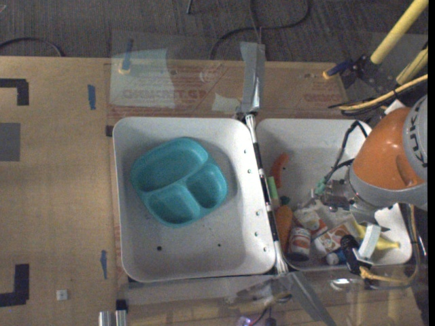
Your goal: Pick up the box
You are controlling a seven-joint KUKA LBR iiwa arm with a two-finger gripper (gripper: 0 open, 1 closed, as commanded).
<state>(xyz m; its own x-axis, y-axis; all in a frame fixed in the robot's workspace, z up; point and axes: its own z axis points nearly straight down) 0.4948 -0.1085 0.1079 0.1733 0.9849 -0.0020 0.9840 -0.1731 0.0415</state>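
Note:
The box (332,237) is a small white and red printed carton lying flat near the front of the right bin (306,138), among other items. My gripper (331,199) hangs low over the middle of that bin, just behind the box, below the orange band of the arm (387,161). The arm's body hides the bin's right part.
Around the box lie a can (299,243), a carrot (284,217), a red-orange pepper-like item (279,168), a banana (380,240) and a dark bottle (345,253). The left bin (136,250) holds a teal divided plate (178,180). Cables and yellow tubing run behind the arm.

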